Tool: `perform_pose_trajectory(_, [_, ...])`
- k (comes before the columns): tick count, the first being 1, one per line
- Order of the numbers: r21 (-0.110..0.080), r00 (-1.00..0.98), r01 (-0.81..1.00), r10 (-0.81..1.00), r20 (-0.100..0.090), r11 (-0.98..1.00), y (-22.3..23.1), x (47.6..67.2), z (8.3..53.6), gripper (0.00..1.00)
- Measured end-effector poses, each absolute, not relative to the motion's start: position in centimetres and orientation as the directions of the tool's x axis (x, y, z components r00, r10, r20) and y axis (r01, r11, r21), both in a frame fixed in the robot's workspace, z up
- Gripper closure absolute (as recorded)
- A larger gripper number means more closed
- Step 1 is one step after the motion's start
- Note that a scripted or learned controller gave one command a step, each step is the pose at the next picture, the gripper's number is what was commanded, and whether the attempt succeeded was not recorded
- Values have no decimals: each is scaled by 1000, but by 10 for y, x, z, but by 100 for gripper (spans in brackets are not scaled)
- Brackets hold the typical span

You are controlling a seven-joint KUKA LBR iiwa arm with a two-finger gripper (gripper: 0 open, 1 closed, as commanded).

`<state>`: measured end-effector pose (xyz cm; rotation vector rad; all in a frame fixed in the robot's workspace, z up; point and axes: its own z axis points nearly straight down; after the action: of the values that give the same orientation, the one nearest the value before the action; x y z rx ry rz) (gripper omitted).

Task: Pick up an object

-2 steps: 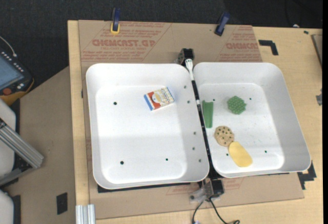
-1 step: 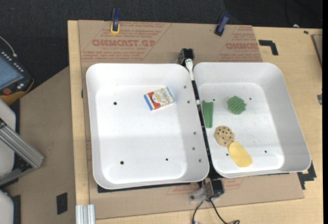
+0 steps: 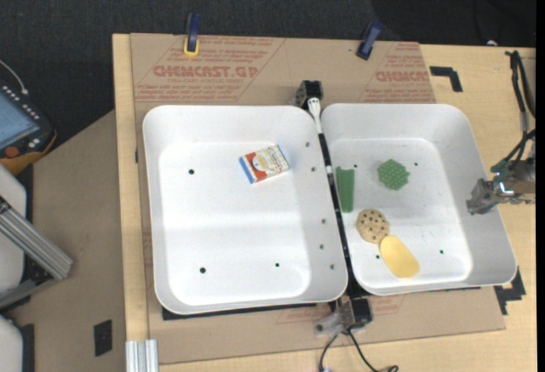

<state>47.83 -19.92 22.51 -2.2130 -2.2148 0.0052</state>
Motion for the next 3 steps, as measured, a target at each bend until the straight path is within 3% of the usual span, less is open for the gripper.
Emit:
perform_pose_trajectory(1, [-6,3,1000,1000,2,-3,-225,478,119,100])
perform_pose_trajectory(2, [19,-8,1000,1000,-8,8,-212,605,245,100])
perform_pose_trajectory(3, [4,2,1000,1000,-3,-2,-225,532,319,100])
